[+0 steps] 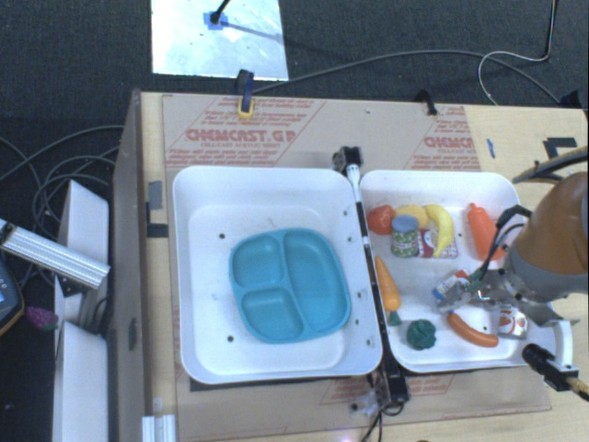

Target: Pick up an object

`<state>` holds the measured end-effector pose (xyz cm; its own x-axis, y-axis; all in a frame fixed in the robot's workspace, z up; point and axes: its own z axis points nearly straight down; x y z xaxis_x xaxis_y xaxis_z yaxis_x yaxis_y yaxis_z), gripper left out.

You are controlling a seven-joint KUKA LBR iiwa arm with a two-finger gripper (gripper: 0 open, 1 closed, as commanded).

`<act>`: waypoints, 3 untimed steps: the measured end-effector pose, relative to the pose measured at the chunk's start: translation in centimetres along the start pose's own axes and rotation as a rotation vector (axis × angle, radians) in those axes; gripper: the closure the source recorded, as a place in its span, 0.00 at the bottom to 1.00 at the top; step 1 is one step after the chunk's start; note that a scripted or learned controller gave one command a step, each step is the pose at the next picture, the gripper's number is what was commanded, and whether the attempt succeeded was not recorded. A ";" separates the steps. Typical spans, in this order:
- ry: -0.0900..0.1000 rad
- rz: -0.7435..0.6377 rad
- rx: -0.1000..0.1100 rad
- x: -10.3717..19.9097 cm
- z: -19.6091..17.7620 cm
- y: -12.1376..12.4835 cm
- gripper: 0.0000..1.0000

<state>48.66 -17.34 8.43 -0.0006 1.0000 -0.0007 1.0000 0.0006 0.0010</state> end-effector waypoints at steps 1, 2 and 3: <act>0.001 -0.003 -0.002 4.2 0.0 6.4 0.00; 0.000 -0.005 -0.002 4.1 -1.1 6.4 1.00; 0.002 -0.004 -0.002 12.5 -10.1 5.3 1.00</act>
